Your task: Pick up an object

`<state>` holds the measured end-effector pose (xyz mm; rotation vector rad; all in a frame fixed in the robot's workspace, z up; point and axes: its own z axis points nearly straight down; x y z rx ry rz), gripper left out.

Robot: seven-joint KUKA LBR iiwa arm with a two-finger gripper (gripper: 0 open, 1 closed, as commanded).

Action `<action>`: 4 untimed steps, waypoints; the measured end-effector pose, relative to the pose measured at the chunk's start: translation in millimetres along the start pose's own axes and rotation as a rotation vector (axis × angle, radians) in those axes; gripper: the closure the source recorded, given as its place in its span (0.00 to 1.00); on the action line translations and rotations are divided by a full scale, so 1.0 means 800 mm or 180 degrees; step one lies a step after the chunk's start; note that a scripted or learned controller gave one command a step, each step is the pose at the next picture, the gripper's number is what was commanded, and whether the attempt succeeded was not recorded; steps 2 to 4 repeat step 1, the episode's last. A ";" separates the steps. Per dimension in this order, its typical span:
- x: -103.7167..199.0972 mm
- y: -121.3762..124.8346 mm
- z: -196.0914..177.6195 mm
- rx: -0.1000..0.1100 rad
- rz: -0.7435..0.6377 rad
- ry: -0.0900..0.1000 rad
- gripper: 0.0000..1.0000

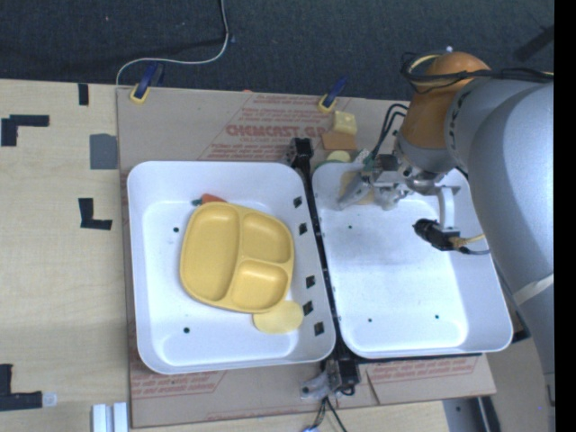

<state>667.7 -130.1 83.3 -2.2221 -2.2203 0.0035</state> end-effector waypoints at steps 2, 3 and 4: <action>0.034 -0.047 -0.002 0.0001 -0.0005 0.0002 0.00; 0.034 -0.047 -0.002 0.0001 -0.0005 0.0002 0.00; 0.034 -0.047 -0.002 0.0001 -0.0005 0.0002 0.00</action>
